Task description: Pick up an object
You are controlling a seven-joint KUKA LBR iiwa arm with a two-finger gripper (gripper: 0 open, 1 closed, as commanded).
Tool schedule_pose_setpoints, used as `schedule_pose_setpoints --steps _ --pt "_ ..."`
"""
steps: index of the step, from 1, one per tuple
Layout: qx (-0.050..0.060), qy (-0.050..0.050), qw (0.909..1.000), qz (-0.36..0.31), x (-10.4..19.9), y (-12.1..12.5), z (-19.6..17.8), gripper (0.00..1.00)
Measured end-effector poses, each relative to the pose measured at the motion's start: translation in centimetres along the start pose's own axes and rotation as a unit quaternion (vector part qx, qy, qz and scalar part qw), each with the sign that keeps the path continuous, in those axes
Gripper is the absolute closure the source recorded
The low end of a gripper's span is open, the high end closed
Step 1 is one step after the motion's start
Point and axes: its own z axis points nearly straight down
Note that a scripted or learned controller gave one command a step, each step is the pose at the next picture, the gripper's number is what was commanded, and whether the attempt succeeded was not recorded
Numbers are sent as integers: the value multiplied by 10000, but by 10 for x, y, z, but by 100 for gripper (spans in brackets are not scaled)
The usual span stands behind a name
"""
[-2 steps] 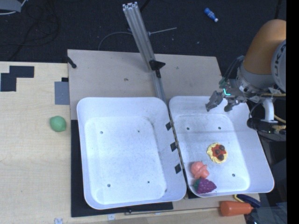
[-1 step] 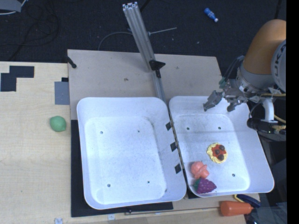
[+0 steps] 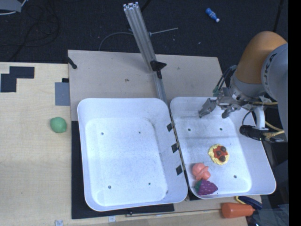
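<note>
The right bin holds three toys near its front: a yellow round piece with red and dark spots, a pink-orange piece and a purple grape bunch. My gripper hangs over the far end of the right bin, well behind the toys. Its two fingers are spread apart with nothing between them. The grey arm with its orange band comes in from the right.
The left bin lies beside the right one, with black clips along the shared edge. A green ball rests on the wooden bench to the left. An orange object lies in front of the right bin. A metal rail slants behind the bins.
</note>
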Motion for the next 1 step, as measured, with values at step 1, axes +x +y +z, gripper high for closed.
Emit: schedule_pose_setpoints --steps 1 --pt "3 1 10000 -1 1 -1 53 0"
